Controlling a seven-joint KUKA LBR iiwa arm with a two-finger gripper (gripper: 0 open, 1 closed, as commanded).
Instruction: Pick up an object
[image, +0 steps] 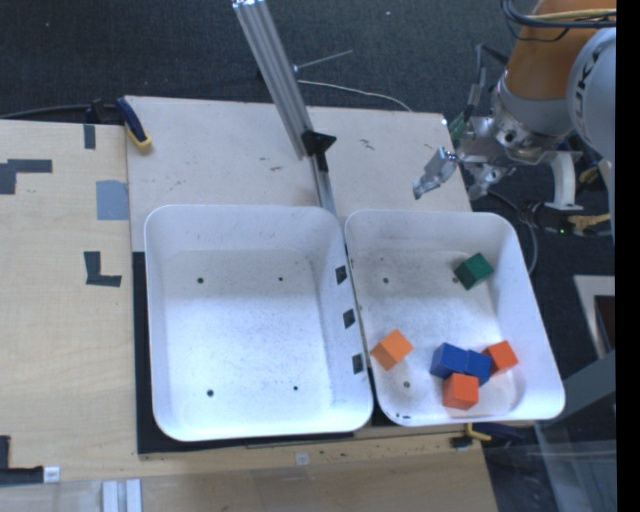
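Fingers (437, 172) hover above the right bin's (527, 268) far rim, holding nothing; their opening I cannot tell.

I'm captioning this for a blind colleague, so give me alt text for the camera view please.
A grey and orange robot arm holds its gripper above the bench, beyond the far edge of the right bin. That bin holds a green block, a blue block and three orange blocks, all apart from the gripper. The left bin sits beside it.
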